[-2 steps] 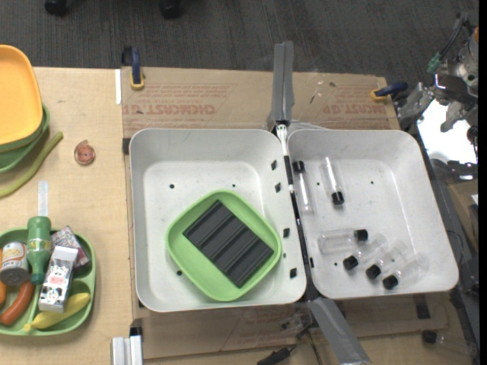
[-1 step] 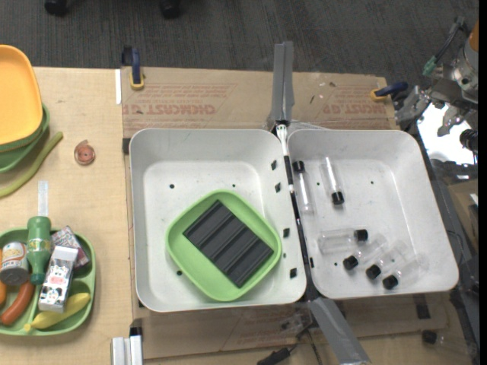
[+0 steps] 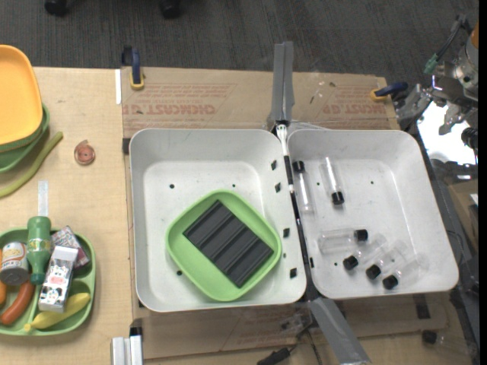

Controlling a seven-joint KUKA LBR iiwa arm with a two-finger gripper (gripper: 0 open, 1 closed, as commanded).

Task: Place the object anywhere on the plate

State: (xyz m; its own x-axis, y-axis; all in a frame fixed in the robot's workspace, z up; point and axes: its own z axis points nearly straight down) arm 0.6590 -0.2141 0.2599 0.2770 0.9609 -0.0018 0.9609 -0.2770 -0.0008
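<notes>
Looking down on the counter (image 3: 84,196): two white bins side by side. Left bin (image 3: 152,166) holds the green plate (image 3: 179,243), sitting toward the near side, with a dark ribbed insert (image 3: 228,242) lying on it at a slant. Right bin (image 3: 396,173) holds the objects: clear vials with black caps. One vial (image 3: 331,181) lies near the middle toward the far wall, another (image 3: 298,182) runs along the left wall by the divider, one (image 3: 342,239) lies crosswise mid-bin, and a cluster of three (image 3: 373,265) sits near the front right, close together. No vial is on the plate. Pincer (image 3: 456,67) is at the far right edge, above and outside the right bin, well apart from every vial; it's a cluttered blur of metal there, so can't tell its state. Left of the bins on the counter: stacked yellow and green dishes (image 3: 19,105) and a green tray (image 3: 80,310) of toy food and a bottle.
</notes>
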